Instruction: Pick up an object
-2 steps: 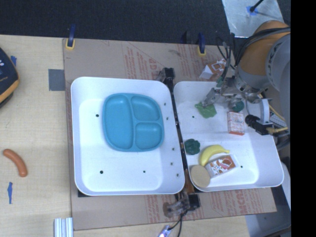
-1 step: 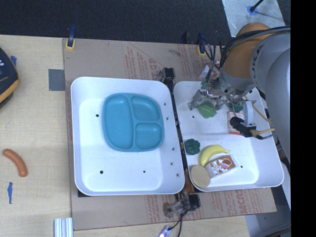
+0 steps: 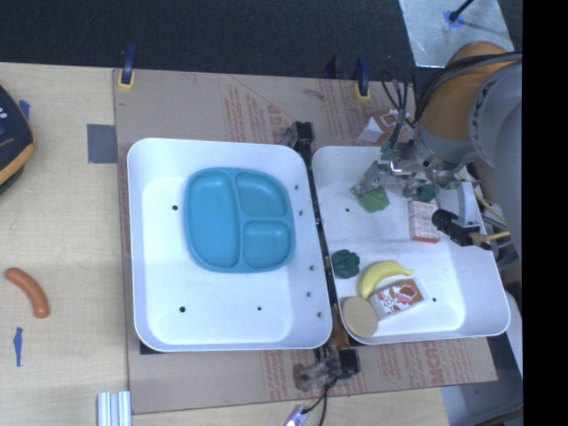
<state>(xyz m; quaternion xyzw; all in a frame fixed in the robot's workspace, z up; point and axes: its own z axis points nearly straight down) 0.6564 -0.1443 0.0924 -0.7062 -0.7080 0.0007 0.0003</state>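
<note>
Two white bins sit side by side on the worktop (image 3: 71, 193); the left bin (image 3: 160, 318) carries a blue divided plate (image 3: 238, 218), the right bin (image 3: 470, 313) a loose scatter of small things. The claw (image 3: 383, 182) hangs low over the right bin's far end, just above a green block (image 3: 374, 200), which looks like the likeliest pick; whether it is wide or narrow I cannot tell, and nothing can be seen in its grip. Nearer the front lie a dark green lump (image 3: 343, 261), a banana (image 3: 383, 275), a small printed packet (image 3: 398, 297) and a tan disc (image 3: 359, 316), crowded together and so harder to grasp singly. A red carton (image 3: 423, 221) stands beside the arm.
</note>
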